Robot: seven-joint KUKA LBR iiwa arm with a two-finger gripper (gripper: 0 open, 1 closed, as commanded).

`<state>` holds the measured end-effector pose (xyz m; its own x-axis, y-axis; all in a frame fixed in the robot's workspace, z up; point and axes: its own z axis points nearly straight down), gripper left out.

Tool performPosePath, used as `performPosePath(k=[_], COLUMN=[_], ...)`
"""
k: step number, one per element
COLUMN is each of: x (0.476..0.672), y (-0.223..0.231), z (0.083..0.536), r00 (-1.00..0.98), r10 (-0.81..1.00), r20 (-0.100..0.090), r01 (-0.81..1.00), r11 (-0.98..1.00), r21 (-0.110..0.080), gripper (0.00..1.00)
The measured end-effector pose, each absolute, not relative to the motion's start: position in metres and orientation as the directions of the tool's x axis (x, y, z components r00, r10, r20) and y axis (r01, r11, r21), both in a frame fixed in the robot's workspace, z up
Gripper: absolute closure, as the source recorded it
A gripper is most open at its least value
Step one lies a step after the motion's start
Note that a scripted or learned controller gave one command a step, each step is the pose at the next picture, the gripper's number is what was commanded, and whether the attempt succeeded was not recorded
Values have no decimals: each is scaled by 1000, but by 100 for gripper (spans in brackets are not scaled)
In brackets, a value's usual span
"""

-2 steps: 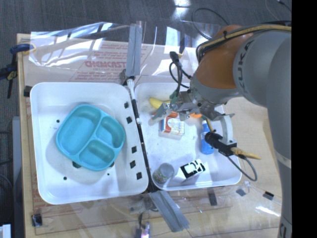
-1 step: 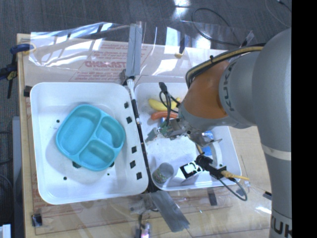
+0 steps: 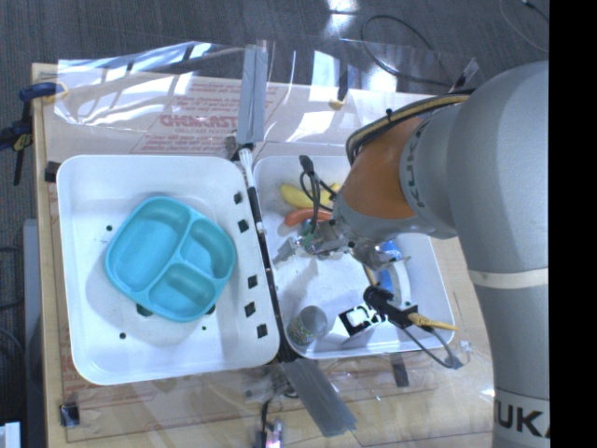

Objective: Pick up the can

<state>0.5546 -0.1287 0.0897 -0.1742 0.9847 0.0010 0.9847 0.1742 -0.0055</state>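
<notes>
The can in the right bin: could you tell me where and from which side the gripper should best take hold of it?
The can stands upright near the front-left corner of the right bin, its round top facing up. I would come straight down from above and close on opposite sides of its round wall just below the rim. The bin walls crowd its left and front, so a sideways approach looks poor.

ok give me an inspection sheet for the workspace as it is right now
surface: two shallow white bins side by side on a bench.
job's things: small grey metal can upright in the right bin, near its front left corner.
clutter: light blue divided plastic tray in the left bin; yellow and orange pieces in the right bin.
end effector: low in the right bin, behind the can, under the grey arm; fingers unclear.
cables: black cable near the wrist.
surroundings: clear plastic sheet behind the bins.
</notes>
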Motion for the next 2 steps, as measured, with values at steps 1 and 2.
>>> performPosePath(k=[1, 2], x=[554, 540], y=[-129, -191], z=[98, 249], r00=[-178, -235], r10=[984, 972], r20=[1, -1], r01=[984, 972], r11=[178, 235], r21=[-9, -1], gripper=[100, 100])
